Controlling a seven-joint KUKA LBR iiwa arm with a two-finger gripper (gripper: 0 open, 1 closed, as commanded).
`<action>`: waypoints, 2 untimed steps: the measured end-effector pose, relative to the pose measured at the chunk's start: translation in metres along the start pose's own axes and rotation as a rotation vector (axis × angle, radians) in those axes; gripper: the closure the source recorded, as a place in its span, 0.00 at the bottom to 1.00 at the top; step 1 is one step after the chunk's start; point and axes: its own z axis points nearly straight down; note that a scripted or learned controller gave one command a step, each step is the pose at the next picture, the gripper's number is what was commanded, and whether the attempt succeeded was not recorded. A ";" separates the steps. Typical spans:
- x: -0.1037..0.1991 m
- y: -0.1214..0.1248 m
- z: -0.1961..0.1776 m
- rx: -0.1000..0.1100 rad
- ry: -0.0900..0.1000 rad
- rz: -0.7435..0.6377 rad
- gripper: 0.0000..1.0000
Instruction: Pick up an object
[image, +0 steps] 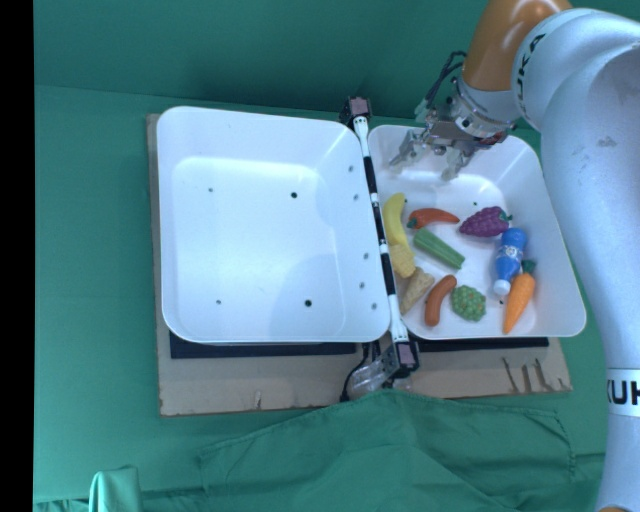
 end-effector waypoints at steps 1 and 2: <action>0.008 0.001 -0.015 0.005 0.020 -0.003 1.00; 0.006 0.002 -0.029 -0.003 0.019 0.000 1.00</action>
